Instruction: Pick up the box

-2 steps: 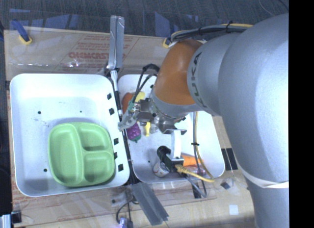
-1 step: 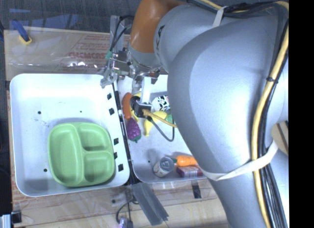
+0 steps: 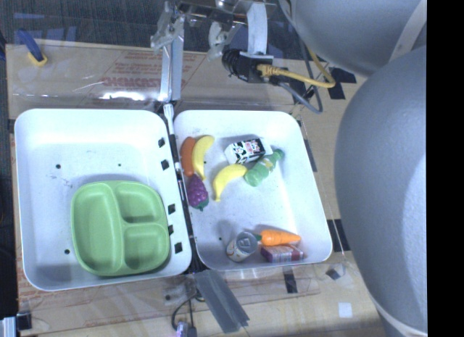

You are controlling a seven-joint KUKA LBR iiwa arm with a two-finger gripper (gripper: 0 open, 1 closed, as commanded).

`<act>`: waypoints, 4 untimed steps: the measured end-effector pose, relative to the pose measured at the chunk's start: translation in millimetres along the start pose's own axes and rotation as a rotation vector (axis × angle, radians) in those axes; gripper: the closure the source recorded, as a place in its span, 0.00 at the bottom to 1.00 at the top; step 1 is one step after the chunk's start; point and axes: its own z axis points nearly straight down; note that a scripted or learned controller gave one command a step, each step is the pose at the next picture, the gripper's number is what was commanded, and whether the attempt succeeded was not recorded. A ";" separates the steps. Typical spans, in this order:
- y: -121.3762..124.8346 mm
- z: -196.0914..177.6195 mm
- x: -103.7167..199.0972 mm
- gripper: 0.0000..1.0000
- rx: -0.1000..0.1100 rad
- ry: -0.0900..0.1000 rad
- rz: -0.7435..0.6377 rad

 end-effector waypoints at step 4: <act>7.3 -7.4 -4.7 1.00 0.013 -0.004 0.214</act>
